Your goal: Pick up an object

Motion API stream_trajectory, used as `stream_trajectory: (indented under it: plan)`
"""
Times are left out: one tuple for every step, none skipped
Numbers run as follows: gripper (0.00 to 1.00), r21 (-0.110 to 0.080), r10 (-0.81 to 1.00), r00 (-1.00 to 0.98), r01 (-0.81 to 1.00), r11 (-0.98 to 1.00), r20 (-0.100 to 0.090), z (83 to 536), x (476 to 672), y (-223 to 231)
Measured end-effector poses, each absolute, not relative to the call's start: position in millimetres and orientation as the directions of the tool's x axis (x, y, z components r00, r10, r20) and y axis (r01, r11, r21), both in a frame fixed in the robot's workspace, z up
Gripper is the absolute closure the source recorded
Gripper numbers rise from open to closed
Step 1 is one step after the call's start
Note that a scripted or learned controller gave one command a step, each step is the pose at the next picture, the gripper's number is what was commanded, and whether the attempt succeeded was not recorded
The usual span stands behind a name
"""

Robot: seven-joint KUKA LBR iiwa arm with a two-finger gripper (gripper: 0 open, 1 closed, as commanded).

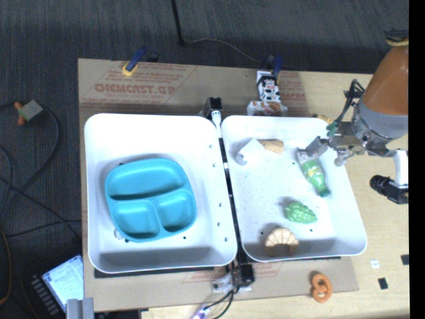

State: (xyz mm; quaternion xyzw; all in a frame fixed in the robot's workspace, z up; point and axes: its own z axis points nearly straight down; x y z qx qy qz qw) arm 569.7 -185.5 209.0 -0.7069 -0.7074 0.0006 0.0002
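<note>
The right bin (345, 241) holds several small items. A green bottle-shaped toy (316, 178) lies near its right wall, a bumpy green piece (300, 212) sits below it, and a tan shell-shaped pastry (282, 239) rests at the front. A small bread roll (271, 145) and a white scrap (240, 153) lie toward the back. My gripper (313, 153) hangs low over the bin's back right, right at the upper end of the green bottle-shaped toy. The grey and orange arm (387, 95) comes in from the right.
The left bin (99, 135) contains a blue divided tray (151, 198). An orange ring-shaped toy (321, 286) lies on the bench in front of the right bin. Blue clamps (135, 60) and a small cow figure (267, 88) stand along the back edge.
</note>
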Motion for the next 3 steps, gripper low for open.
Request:
stream_trajectory:
  plan:
    - [0.0,0.001,1.0,0.0,1.0,0.0,-0.001,105,577.1,-187]
    - [1.0,-0.001,1.0,0.0,1.0,0.0,-0.001,114,576.6,-187]
    - [1.0,0.002,1.0,-0.002,1.0,0.002,-0.001,222,638.1,-122]
